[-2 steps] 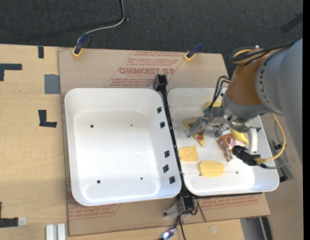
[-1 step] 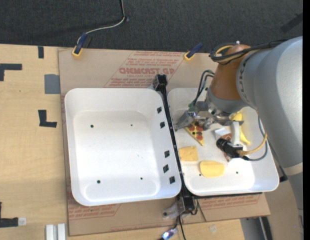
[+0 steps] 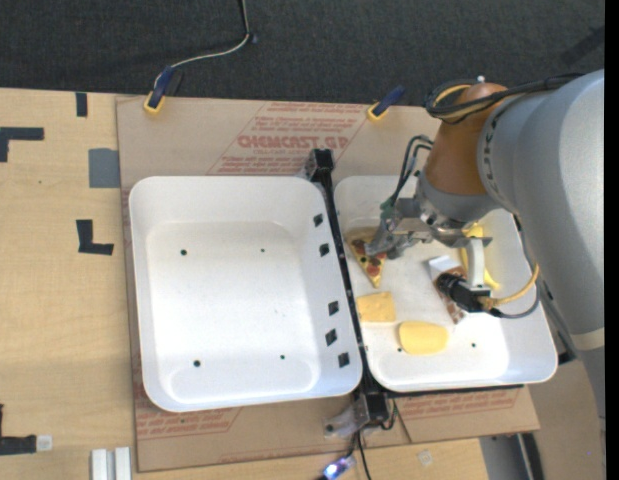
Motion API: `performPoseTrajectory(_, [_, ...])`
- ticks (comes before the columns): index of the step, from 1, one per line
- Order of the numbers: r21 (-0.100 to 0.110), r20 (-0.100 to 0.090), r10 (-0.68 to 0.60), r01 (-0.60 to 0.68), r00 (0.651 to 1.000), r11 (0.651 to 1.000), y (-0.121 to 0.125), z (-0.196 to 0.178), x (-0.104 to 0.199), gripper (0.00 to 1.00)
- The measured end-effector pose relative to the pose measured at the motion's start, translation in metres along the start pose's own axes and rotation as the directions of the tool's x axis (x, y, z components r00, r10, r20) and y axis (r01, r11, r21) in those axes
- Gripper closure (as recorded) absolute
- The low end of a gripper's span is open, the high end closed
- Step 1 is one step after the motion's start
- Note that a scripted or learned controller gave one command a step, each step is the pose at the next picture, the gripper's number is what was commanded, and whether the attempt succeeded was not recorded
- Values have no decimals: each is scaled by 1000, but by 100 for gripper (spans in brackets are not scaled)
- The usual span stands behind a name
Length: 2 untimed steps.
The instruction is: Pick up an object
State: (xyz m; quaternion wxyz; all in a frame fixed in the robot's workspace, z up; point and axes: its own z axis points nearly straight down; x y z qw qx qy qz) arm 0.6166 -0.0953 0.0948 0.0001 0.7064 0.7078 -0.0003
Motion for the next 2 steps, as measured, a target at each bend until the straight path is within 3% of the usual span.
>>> performPoseTrajectory(1, [-10, 0, -5, 5, 1000, 1000, 55, -96, 59, 100])
performPoseTrajectory(2, [-18, 1, -1, 1, 1000, 1000, 54, -243, 57, 100])
